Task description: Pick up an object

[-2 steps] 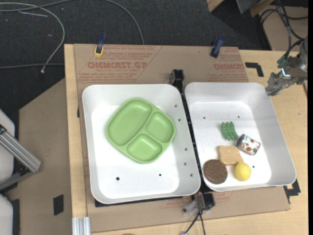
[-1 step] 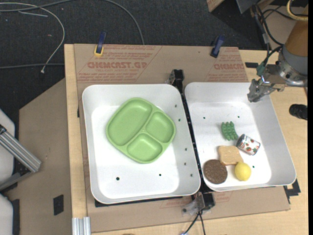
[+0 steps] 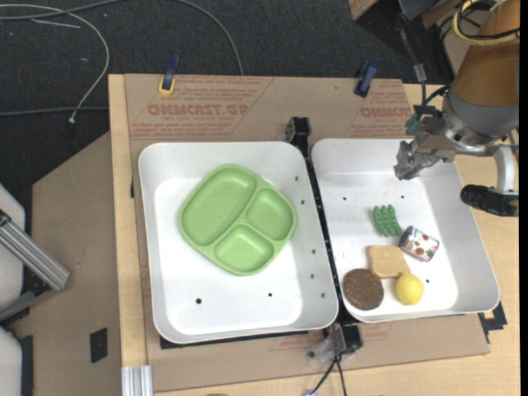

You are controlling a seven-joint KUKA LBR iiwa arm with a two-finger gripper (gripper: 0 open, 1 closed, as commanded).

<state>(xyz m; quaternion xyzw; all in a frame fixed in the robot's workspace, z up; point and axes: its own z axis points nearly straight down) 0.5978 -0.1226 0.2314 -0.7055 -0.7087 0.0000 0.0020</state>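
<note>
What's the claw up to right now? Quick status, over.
Claw over right bin's far end, nothing seen in it. Green toy, can, lemon lie nearer. Path clear.

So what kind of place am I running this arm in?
Most likely a robotics lab test bench: two white bins sit on cardboard held by blue clamps, toy food such as a lemon lies inside, and loose cables trail across dark carpet.
</note>
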